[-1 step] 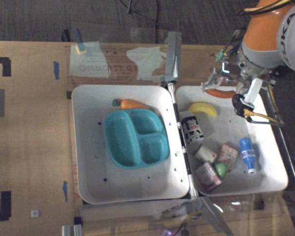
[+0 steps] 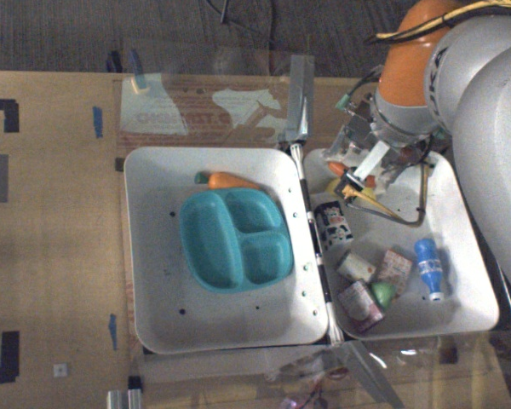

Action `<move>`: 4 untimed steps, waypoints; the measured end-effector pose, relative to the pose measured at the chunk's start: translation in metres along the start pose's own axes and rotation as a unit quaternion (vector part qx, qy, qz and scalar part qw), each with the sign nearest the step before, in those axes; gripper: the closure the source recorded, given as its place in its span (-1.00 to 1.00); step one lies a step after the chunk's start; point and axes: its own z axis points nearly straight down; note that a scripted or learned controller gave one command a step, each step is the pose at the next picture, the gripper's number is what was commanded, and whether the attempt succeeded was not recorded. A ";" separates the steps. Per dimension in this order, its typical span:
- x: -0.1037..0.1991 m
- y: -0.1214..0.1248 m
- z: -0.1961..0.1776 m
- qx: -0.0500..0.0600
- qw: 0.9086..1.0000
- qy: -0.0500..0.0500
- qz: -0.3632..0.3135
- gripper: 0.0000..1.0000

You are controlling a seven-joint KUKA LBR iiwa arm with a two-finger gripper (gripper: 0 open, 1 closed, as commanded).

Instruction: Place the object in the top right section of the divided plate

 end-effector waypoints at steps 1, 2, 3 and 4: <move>-0.028 -0.076 0.000 -0.001 0.976 0.000 -0.216 1.00; 0.008 -0.108 0.000 -0.001 0.954 0.000 -0.298 1.00; 0.006 -0.107 0.000 -0.002 0.955 0.000 -0.297 -1.00; 0.006 -0.106 -0.009 -0.003 0.956 0.001 -0.295 1.00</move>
